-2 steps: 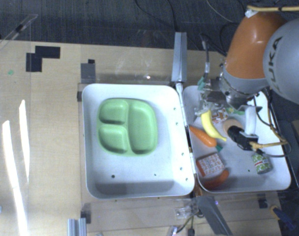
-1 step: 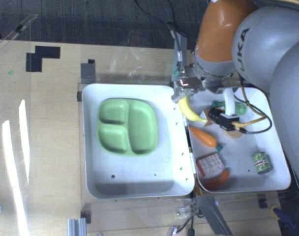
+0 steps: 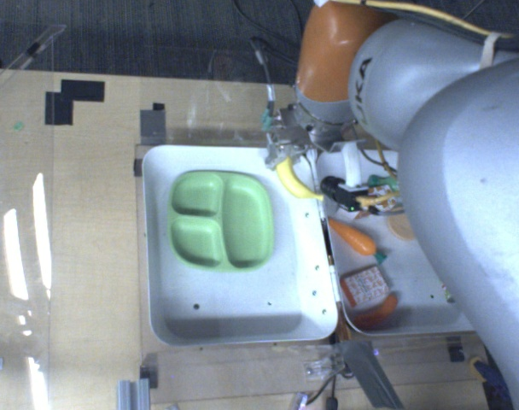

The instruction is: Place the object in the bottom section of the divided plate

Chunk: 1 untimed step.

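Wide open above the green divided plate (image 3: 221, 220), with all three compartments reachable straight from overhead. Free white floor in the left bin (image 3: 234, 325) below the plate and along its left side, and a narrower strip on its right. Crowded at that bin's upper right corner: end effector (image 3: 282, 154) there, banana (image 3: 295, 183) just under it, close to the plate's top right edge. Mostly roofed over on the right bin (image 3: 430, 319) by the grey arm (image 3: 447, 143). Cluttered in the strip left uncovered: carrot (image 3: 355, 237), red packet (image 3: 364, 285). Open desk (image 3: 63, 229) far left.
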Motion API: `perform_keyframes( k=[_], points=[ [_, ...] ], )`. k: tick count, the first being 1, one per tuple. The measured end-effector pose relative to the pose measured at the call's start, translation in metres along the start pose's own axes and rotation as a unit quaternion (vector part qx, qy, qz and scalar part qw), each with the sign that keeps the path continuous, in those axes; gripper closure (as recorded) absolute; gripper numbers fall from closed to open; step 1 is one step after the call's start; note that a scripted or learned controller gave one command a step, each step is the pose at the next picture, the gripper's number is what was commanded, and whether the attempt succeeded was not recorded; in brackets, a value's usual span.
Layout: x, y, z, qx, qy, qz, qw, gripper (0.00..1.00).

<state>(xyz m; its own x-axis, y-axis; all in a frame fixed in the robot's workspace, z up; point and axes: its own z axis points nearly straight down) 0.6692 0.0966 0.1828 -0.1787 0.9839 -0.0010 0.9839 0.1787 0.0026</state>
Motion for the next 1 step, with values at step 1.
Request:
perform_keyframes(
  k=[1],
  points=[
    [0.0605, 0.0112, 0.0609, -0.001, 0.001, -0.027, 0.9996, 1.00]
  ],
)
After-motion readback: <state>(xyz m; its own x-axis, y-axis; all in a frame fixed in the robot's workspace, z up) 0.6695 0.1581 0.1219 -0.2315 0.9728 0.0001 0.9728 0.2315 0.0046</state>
